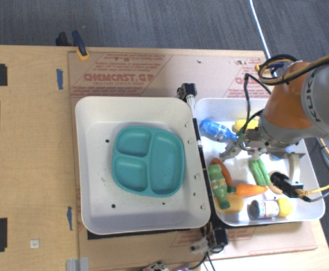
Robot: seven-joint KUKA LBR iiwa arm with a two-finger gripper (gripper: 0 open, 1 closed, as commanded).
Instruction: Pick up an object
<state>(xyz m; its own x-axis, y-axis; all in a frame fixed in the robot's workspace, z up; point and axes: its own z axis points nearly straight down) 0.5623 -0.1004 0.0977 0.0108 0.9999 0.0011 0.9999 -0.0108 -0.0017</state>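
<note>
Pincer (pixel 239 146) hovers beside the carrot (pixel 249 189), which lies pointing left.

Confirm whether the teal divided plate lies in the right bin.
No, the teal divided plate lies in the left white bin.

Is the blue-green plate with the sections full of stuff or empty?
Empty. The teal plate lies flat in the left bin, and all three of its sections show only bare teal. The toys are in the right bin.

The brown board (pixel 153 72) bears red print, seemingly "CHEMCAST GP".
</note>
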